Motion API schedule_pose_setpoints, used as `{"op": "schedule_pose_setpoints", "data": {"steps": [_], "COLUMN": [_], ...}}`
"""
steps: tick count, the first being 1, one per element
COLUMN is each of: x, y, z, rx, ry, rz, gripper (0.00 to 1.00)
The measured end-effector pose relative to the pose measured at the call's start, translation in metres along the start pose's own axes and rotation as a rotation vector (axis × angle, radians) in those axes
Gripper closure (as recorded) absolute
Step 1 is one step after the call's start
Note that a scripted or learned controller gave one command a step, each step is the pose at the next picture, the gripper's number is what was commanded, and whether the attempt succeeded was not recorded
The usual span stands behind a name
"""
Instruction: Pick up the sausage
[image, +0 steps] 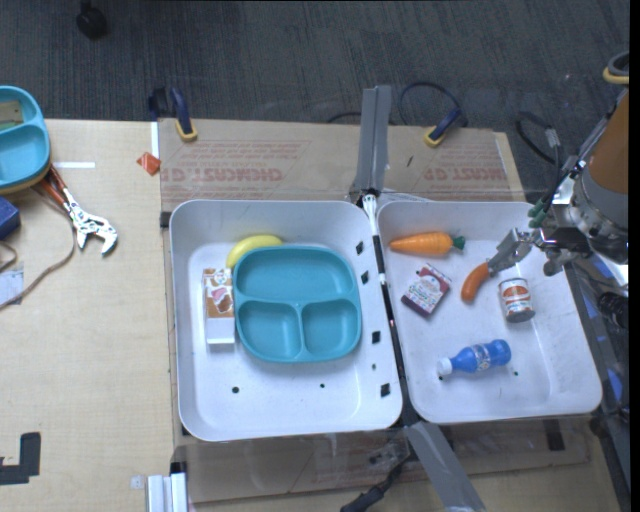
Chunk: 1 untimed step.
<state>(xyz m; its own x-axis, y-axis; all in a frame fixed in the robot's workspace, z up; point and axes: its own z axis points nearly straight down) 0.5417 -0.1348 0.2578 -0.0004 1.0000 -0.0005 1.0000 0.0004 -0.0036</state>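
The sausage (474, 282) is a short orange-brown piece lying at a slant in the right bin (560, 395), between a red packet and a small can. My gripper (530, 258) hangs just above and to the right of it, open. Its left finger (505, 253) sits right at the sausage's upper end, and the other finger (553, 266) is over bare bin floor above the can. Nothing is held between the fingers.
The right bin also holds a carrot (425, 242), a red packet (425, 292), a small can (516, 300) and a blue bottle (476, 359). In the left bin (190, 380) lie a teal divided plate (298, 302), a banana (255, 245) and a small carton (218, 305).
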Motion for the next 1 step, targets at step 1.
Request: {"op": "schedule_pose_setpoints", "data": {"steps": [1], "x": [-0.0227], "y": [-0.034], "z": [0.1666], "rx": [-0.003], "ry": [0.001], "rz": [0.154], "gripper": [0.0]}}
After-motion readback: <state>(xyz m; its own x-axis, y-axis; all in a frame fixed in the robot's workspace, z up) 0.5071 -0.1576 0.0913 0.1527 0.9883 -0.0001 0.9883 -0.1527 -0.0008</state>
